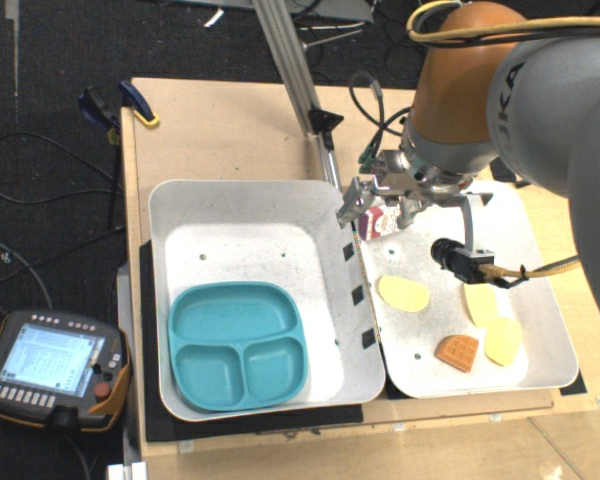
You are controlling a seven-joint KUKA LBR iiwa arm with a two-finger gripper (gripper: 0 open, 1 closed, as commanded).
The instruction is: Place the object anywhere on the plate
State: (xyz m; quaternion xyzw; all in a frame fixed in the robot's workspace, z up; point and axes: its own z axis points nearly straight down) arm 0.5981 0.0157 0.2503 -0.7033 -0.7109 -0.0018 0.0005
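The hand (pixel 385 203) sits just right of the frame's centre, over the upper left corner of the right bin (pixel 540 368), close to the wall it shares with the left bin (pixel 170 203). Directly beneath it, touching or nearly so, is a small pink and white carton (pixel 380 221); the metal parts of the hand stand on either side of it, so the carton seems to be clamped between them, though the slanted view does not settle whether it is lifted or resting on the bin floor. The teal plate (pixel 238 346), with three compartments, lies in the lower left of the frame, in the near part of the left bin. From the hand, the plate lies down and to the left, across the dividing wall, and that diagonal is what the coming move turns on. Other pieces lie lower in the right bin: a yellow oval slice (pixel 404 294), two pale yellow pieces (pixel 490 323) and a small orange waffle (pixel 458 352). A teach pendant (pixel 45 363) rests off the worktop (pixel 220 128) at the lower left.
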